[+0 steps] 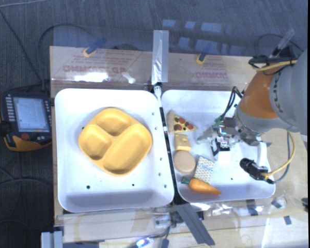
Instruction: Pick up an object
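I have the arm reaching in over the right bin (pixel 248 187), and the claw (pixel 221 141) hangs low near the middle of that bin — I cannot tell from this slant how it is set, and I see nothing held in it. The pickable things lie in a column along the bin's left wall, beside the divide between the bins: a toy pizza slice (pixel 180 122) toward the far edge of the table, a pale yellow block (pixel 182 142) next, a round tan biscuit (pixel 185 162), a speckled white packet (pixel 204 169) just beside it, and a toy carrot (pixel 201 186) nearest the near edge. The left bin (pixel 72 190) carries a yellow three-part dish (pixel 114 140), well apart from the claw. I judge this the approach step, with no grasp made. The claw sits over bare bin floor, so the next move calls for a shift toward the left wall — the packet looks closest — then a straight descent centred on one item, clear of its neighbours.
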{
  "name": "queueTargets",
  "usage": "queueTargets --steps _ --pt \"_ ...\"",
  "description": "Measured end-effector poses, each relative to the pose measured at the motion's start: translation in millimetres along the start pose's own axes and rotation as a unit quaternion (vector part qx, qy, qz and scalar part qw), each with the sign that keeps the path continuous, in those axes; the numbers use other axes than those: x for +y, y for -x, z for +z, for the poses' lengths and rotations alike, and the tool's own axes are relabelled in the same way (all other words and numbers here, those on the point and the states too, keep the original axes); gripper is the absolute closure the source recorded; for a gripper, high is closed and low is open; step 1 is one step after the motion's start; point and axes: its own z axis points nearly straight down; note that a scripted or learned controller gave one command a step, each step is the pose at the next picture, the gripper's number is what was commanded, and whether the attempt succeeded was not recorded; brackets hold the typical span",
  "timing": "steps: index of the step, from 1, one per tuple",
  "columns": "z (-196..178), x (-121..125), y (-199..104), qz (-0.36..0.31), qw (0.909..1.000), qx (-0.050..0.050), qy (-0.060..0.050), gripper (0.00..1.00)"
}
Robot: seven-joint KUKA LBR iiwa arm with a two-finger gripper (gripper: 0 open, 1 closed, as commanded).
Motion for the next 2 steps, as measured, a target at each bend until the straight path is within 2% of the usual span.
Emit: queueTargets --steps 1,2 --pt "-7.6 0.3 -2.0 -0.001 1.0000 0.003 -0.002 1.00" --pt "-122.3 -9.4 -18.4 0.048 0.9988 -0.002 -0.009 1.00"
